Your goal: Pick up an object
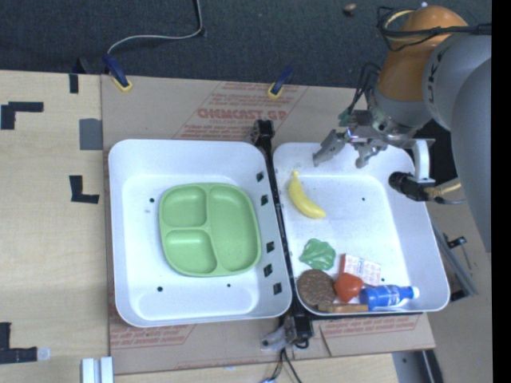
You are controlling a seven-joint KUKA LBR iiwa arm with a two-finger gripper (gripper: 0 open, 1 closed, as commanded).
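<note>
Both shallow bins look like moulded white plastic, smooth with a soft sheen — the left bin [128,214] and the right bin [415,238] alike. The green divided plate [209,230] is matt plastic with an even, unmarked surface. The banana [303,198] looks like glossy yellow plastic. The small bottle [389,296] is clear, shiny plastic with a blue label. The brown round object [315,284] has a rough, dull, grainy face. Beneath the bins lies a brown cardboard sheet [231,110], matt and printed in red, on a pale wood-grain bench [40,238]. The arm's shell [471,62] is smooth grey — above it, a glossy orange band [411,54]. The gripper [347,152] appears to be dull grey metal.
</note>
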